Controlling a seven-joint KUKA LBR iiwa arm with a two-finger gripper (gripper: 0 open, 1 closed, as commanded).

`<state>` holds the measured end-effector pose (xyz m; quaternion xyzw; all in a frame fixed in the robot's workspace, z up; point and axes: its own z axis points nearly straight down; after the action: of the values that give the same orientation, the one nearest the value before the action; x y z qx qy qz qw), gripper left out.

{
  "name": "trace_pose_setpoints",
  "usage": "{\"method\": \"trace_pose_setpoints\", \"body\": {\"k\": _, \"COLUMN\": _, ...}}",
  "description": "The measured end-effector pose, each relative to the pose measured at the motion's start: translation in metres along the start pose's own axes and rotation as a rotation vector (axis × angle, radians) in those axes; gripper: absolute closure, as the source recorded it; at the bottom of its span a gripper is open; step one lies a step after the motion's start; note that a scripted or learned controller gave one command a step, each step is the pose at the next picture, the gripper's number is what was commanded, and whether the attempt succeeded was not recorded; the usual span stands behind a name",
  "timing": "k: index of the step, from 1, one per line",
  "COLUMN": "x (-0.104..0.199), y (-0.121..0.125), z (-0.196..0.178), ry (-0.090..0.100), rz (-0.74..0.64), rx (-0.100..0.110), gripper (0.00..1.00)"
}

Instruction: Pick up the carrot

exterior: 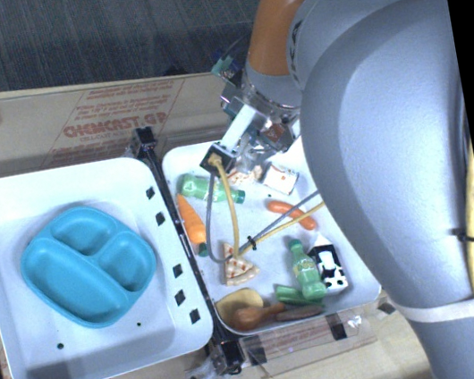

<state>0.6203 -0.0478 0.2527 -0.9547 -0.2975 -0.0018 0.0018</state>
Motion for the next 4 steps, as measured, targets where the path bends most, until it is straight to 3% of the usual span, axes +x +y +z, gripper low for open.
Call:
{"method": "trace_pose_setpoints", "body": {"k": 1, "x": 0.045, "y": -0.080, "z": 0.039, "ry": -0.009, "rz": -0.246, "rx": 0.010, "gripper": 1.00}}
{"method": "trace_pose_setpoints", "body": {"k": 2, "x": -0.011, "y": -0.098, "z": 0.002, "ry": -0.015, "rz": 0.021, "rx": 0.008, "gripper": 1.00}}
{"method": "trace_pose_setpoints", "body": {"k": 3, "x": 0.032, "y": -0.177, "z": -0.006, "ry": -0.011, "rz": 0.009, "rx": 0.006, "gripper": 1.00}}
{"method": "trace_pose_setpoints", "body": {"k": 4, "x": 0.050, "y": -0.225, "z": -0.049, "ry": -0.009, "rz": 0.011, "rx": 0.002, "gripper": 1.00}}
